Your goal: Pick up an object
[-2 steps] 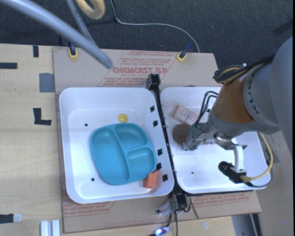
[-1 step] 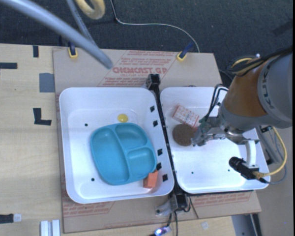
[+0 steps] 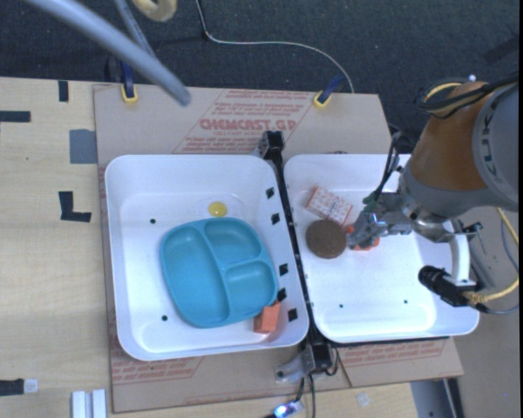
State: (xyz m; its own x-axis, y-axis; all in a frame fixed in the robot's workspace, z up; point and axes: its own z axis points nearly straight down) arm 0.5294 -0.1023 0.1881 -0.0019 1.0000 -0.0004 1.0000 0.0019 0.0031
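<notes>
tool (image 3: 363,233) low in right bin (image 3: 375,320) | grip state unclear, perhaps over red item | brown disc (image 3: 326,239) just left | centre before lifting

A cardboard sheet (image 3: 244,124) on the bench (image 3: 35,233) bears two white bins (image 3: 122,233).

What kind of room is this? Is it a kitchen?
Probably not a kitchen; it looks like a robot lab. A robot arm reaches over two white bins clamped on a bench, with cables around. The blue plate looks like a practice object.
</notes>
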